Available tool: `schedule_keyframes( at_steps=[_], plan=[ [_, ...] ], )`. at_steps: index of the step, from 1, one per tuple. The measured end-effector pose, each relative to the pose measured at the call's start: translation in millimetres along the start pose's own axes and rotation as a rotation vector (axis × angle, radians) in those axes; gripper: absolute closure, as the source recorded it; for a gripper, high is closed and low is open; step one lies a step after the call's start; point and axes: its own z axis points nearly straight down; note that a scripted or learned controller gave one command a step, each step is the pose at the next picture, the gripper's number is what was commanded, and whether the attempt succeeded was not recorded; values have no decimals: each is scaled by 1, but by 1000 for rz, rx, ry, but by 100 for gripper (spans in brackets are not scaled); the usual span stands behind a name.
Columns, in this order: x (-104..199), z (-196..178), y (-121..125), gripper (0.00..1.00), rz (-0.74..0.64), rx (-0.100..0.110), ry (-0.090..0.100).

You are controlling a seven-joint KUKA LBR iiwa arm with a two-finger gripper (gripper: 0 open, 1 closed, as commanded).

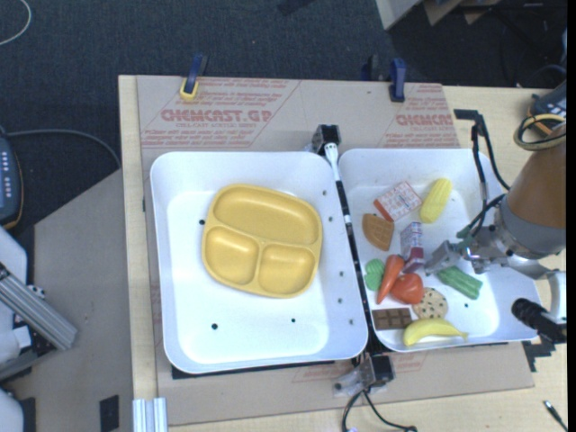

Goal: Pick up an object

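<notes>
gripper low over the toy food in the right bin

the banana (433,333) lies at the front edge of the right bin (468,165), nearer to the camera than the gripper (447,256) and a little to its left in the view. beside the banana are a chocolate bar (391,318) and a round cookie (431,304), both in front of the gripper. just left of the gripper lie a red tomato (408,288), an orange carrot (390,276) and a green piece (373,274), close together. a green pickle (460,283) lies just in front of the gripper, toward the arm. the gripper hangs low over the middle of the bin, near a small jar (412,241); whether it is open or closed i cannot tell, and nothing is seen held in it. behind the gripper to the left lies a brown bread slice (379,231), and further back a red and white box (397,200) and a yellow corn piece (436,200). far left of the gripper, in the left bin (175,196), rests a yellow divided plate (261,239). both bins stand on the bench (234,106).
</notes>
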Motion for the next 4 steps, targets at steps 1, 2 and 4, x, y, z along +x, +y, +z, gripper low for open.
schedule_keyframes(
  at_steps=[1,2,4],
  plan=[
    [0,26,0,0,-1,-4,-2],
    [0,15,0,100,1,-7,-4],
    [3,-90,14,100,-2,-11,-6]
  ],
)
